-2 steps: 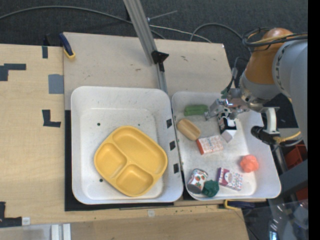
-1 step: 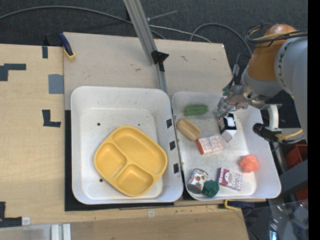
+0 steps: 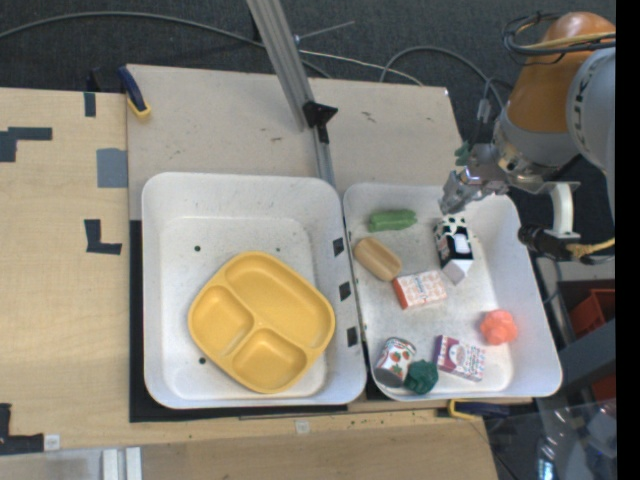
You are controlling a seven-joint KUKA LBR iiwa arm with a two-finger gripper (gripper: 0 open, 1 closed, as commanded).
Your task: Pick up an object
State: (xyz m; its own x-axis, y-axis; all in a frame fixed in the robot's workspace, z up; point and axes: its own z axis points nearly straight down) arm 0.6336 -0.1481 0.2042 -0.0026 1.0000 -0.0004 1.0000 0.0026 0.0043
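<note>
Black-and-white carton point(image 3: 455, 248): in right bin point(image 3: 530, 268), directly below hand point(image 3: 457, 198), almost touching; long axis running away from hand, toward bench front. Hand state: cannot tell.

Both white bins point(image 3: 158, 268) look like smooth, slightly scuffed plastic. The yellow divided tray point(image 3: 262, 320) is matt plastic. The counter point(image 3: 55, 258) reads as pale wood. The slanted pole point(image 3: 282, 48) seems brushed metal, perhaps aluminium.
</note>
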